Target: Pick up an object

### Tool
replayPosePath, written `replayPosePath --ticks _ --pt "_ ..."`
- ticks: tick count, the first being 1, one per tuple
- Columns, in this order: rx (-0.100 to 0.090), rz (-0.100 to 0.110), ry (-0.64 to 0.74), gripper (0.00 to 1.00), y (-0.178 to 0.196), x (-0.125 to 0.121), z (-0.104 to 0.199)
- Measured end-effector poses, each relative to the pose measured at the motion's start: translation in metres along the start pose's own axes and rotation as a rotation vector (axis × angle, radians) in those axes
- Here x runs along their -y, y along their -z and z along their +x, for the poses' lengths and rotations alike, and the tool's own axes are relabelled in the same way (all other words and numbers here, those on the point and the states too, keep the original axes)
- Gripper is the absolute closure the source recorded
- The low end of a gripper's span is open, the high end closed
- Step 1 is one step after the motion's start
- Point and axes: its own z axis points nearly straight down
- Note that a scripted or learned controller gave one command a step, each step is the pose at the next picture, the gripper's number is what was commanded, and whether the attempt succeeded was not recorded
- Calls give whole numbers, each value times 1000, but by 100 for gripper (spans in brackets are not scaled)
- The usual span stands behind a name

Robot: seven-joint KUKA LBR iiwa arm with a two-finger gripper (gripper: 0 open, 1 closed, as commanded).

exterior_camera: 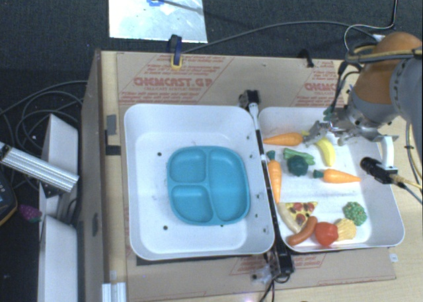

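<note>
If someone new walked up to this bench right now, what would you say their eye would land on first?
Probably the bright blue divided plate, alone in the middle of the left bin. Next, the colourful toy food scattered in the right bin: three carrots, one of them near the top, a yellow banana, and a pizza slice toward the front. The arm's claw hangs just above the banana.

Light is even and fairly bright over the two white bins point(198, 122), which look slightly washed out with soft, faint shadows inside their walls. Behind the bins, a shiny sheet point(157, 2) on the dark floor shows patchy glare. The picture is mildly soft and grainy, darker left of the bins.
</note>
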Motion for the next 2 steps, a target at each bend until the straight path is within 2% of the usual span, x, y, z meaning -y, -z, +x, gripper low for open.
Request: replayPosePath --ticks 1,2 --pt "1 -14 -1 0 -15 33 60" --pt "1 -19 1 100 -3 31 60"
